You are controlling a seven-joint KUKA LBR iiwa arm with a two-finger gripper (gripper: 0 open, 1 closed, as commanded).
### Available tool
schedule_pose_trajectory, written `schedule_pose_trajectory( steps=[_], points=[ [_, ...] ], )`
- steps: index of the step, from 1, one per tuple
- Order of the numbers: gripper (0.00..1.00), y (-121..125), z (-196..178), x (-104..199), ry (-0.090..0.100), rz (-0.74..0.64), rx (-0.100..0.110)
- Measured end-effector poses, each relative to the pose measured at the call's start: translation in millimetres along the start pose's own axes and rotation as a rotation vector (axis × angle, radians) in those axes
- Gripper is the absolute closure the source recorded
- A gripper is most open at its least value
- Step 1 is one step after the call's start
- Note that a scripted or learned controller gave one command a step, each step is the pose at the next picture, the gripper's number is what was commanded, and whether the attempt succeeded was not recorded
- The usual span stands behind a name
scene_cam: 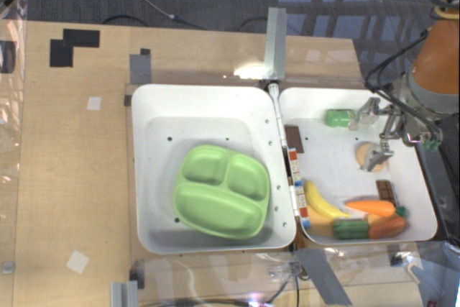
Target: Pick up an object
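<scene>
My gripper (379,133) hangs over the back right part of the right bin (338,162), open, with nothing between its fingers. One fingertip (365,113) is close to a small green block (336,117). The other fingertip (379,156) sits over a tan round piece (366,152) and partly hides it. Along the bin's front lie a banana (323,203), a carrot (370,208), a dark green vegetable (350,228) and a reddish sausage-shaped piece (389,226). A brown bar (292,139) lies by the left wall.
A small brown block (386,189) lies just behind the carrot. The left bin (154,154) holds a light green divided plate (222,190). A metal post (276,43) rises behind the wall where the two bins meet. Wooden bench top (65,176) stretches to the left.
</scene>
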State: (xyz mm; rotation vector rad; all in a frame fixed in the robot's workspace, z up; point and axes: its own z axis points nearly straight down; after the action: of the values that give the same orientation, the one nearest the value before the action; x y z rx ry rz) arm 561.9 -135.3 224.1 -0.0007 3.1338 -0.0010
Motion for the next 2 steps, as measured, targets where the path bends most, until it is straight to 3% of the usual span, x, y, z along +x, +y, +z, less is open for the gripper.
schedule_pose_trajectory(
  steps=[1, 2],
  points=[
    [0.00, -42, 104, -26, 0.011, -0.038, -0.002],
    [0.00, -45, 134, 16, -0.009, -0.121, 0.003]
  ],
)
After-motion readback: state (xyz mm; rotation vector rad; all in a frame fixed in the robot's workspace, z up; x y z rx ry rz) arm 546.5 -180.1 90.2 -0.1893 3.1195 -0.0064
